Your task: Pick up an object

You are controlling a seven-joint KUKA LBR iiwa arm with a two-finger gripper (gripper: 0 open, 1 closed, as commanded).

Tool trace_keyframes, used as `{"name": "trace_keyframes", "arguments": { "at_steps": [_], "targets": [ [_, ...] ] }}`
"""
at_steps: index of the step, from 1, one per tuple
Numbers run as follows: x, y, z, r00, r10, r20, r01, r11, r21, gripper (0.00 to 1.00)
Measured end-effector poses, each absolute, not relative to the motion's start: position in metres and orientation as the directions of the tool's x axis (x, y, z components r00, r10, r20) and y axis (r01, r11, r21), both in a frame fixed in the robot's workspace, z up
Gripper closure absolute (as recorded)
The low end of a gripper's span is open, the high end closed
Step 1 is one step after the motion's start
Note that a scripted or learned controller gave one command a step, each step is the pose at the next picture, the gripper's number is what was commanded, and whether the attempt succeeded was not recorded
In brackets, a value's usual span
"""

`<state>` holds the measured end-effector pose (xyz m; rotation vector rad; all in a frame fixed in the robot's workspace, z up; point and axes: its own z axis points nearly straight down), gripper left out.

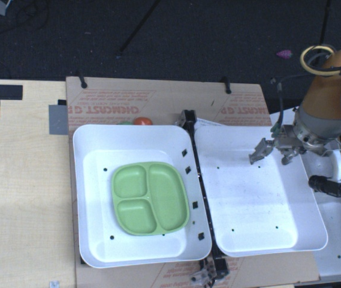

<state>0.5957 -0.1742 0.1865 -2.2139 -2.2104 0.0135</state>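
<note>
Here, plate | pale green, three compartments | left bin

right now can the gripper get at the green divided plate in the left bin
Probably yes. The green plate lies flat and uncovered in the left bin, with nothing on it. The gripper hangs over the right bin, so it must cross the divider between them.

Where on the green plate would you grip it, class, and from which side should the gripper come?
Grip the green plate by its raised outer rim, probably the right edge nearest the arm. It lies flat in the left bin, so its broad face offers nothing to pinch. The gripper, now over the right bin, should come from above, one finger inside the rim.
</note>
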Motion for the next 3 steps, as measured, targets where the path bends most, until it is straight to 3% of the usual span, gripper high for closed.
{"name": "trace_keyframes", "arguments": {
  "at_steps": [1, 3],
  "targets": [
    [0.599, -0.174, 0.194, 0.0, 1.0, 0.001, 1.0, 0.0, -0.003, 0.0],
    [0.596, -0.176, 0.107, 0.0, 1.0, 0.002, 1.0, 0.0, -0.007, 0.0]
  ]
}}
